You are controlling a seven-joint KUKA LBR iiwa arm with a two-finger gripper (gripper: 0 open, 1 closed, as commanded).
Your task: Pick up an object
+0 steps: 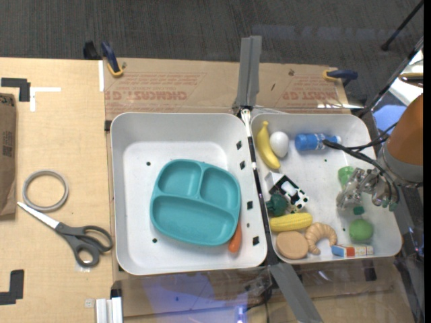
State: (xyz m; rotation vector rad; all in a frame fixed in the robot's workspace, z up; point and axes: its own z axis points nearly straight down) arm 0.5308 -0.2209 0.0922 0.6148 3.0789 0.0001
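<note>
The robot's hand (355, 192) hangs low near the right bin's (377, 247) right edge, just above a green ball (361, 230); its grip cannot be told, so no pickup is evident.

Left bin (128, 180) holds a divided plate (195, 202) — scissors (71, 233) and tape roll (45, 190) lie left of it.

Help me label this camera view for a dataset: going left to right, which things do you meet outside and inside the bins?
Tape roll → scissors → teal divided plate → carrot → banana → croissant → green ball → gripper.
</note>
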